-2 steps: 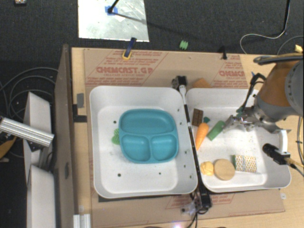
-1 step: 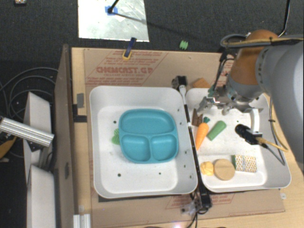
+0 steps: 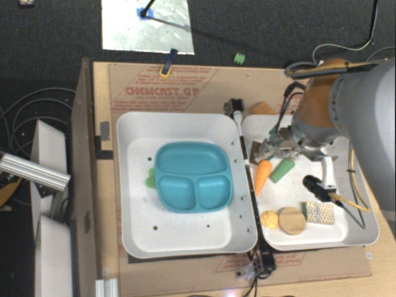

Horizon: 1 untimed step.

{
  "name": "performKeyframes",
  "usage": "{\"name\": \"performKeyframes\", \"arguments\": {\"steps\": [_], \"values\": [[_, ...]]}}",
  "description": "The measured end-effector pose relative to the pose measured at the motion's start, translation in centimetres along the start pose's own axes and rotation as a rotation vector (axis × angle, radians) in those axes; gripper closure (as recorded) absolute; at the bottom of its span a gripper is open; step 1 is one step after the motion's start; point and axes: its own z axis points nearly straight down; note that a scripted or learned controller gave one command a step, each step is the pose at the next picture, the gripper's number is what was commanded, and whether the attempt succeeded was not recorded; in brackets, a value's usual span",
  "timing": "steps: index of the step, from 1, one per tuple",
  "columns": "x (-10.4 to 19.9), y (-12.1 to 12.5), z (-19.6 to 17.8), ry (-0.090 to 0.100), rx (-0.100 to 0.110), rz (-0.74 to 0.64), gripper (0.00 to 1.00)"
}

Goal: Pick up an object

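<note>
1. Nearest you, along the front of the right bin (image 3: 366,232), a yellow lump (image 3: 268,219), a tan disc (image 3: 292,221) and a patterned block (image 3: 320,213) sit in a close row on the floor.
2. Further in, the carrot (image 3: 262,176) and a green block (image 3: 281,169) lie side by side near that bin's left wall. These 2 look like the likeliest targets.
3. Level with them, the left bin (image 3: 133,228) holds a blue divided plate (image 3: 193,176). A green scrap (image 3: 150,179) pokes out at the plate's left edge, too hidden to name.
4. The gripper (image 3: 283,148) hangs just over the carrot and green block. You cannot tell how far open it is, nor whether it has hold of anything. Nothing looks raised, so judge the pick as not done: grasp and lift remain.
5. Farthest, the arm (image 3: 362,104) covers the right bin's back corner, so anything there is hidden.
</note>
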Motion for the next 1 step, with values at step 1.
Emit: {"name": "performKeyframes", "arguments": {"steps": [1], "values": [[-2.22, 5.94, 0.03, 0.001, -0.001, -0.004, 0.0]]}}
